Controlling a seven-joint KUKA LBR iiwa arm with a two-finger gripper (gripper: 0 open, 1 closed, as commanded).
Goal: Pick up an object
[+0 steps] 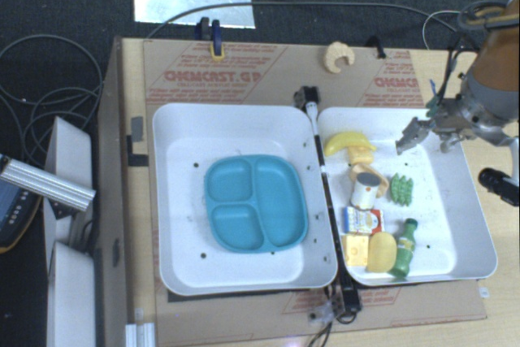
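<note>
Gripper (424, 134) above the right bin's (471, 252) far side, fingers spread and nothing between them.

Both fingers splay outward, one toward the banana (348, 144), the other toward the bin's right wall. Items cluster along the right bin's left half: banana at the far end, a white cup (366, 189) tipped just below it, a green ridged piece (401, 188) beside the cup, a red-and-white carton (362, 219), a yellow block (355, 249), a lemon (381, 251) and a green bottle (405, 248) at the near edge. All lie well apart from the gripper. Left bin (183, 134) holds a blue divided plate (255, 202). A tan lump (339, 56) sits on the cardboard (244, 77) behind the bins.
</note>
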